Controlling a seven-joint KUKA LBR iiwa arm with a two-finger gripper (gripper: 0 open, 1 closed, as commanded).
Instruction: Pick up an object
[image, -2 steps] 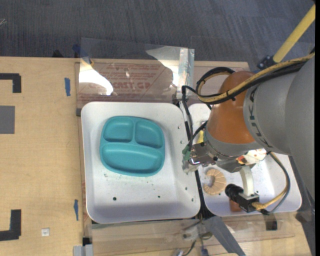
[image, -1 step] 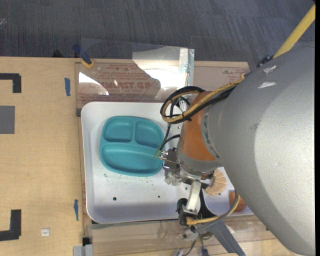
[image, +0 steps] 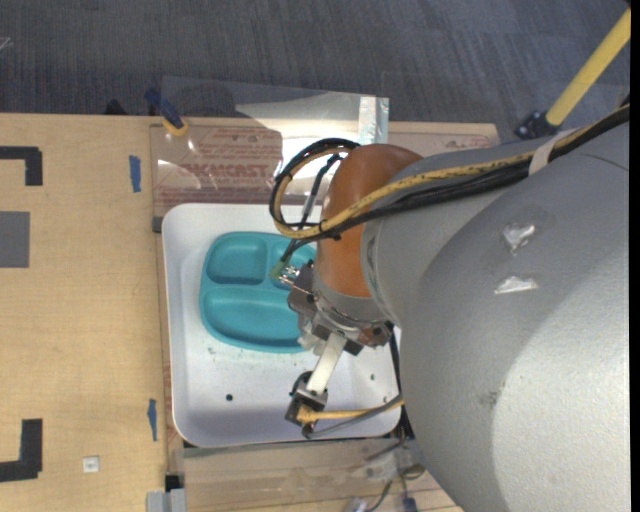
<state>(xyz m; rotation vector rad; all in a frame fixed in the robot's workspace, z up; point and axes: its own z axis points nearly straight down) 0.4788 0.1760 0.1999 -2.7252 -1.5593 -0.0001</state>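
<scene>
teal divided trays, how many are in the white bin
1. The teal divided tray lies in the upper left of the white bin, its right edge under the arm. The arm covers the bin's right side, so another could be hidden there.

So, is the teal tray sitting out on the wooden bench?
No, the teal tray lies inside the white bin, partly covered by the arm.

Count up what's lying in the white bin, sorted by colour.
Teal: 1, a divided plate
Dark: 1, a speck too small to identify
Total: 2 on the visible part of the white bin; the arm covers the rest.
</scene>
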